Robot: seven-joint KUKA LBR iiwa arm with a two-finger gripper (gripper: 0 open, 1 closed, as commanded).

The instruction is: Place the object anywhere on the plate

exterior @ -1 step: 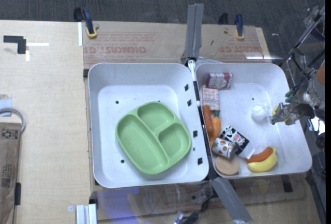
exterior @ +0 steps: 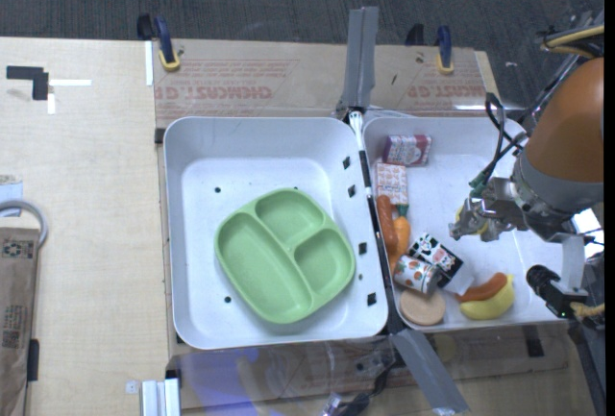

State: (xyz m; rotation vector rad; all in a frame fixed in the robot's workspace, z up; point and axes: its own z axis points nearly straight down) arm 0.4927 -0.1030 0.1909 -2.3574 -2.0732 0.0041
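A light green divided plate point(exterior: 285, 255) lies in the left bin point(exterior: 192, 212). The right bin point(exterior: 461, 140) holds the loose items: a small pink can point(exterior: 407, 149), a red-and-white packet point(exterior: 391, 182), an orange carrot-like piece point(exterior: 392, 224), a black-and-white patterned can point(exterior: 428, 264), a tan disc point(exterior: 422, 306) and a yellow banana with a red piece on it point(exterior: 487, 298). My gripper point(exterior: 478, 222) hangs over the right bin's right half, above bare floor, right of the patterned can. Nothing shows between its fingers.
A metal divider point(exterior: 361, 68) runs between the two bins. Two clamps point(exterior: 165, 47) hold cardboard at the back. A brown paper bag point(exterior: 16, 299) lies on the bench at the far left. Black fittings point(exterior: 553, 289) stand at the right bin's right edge.
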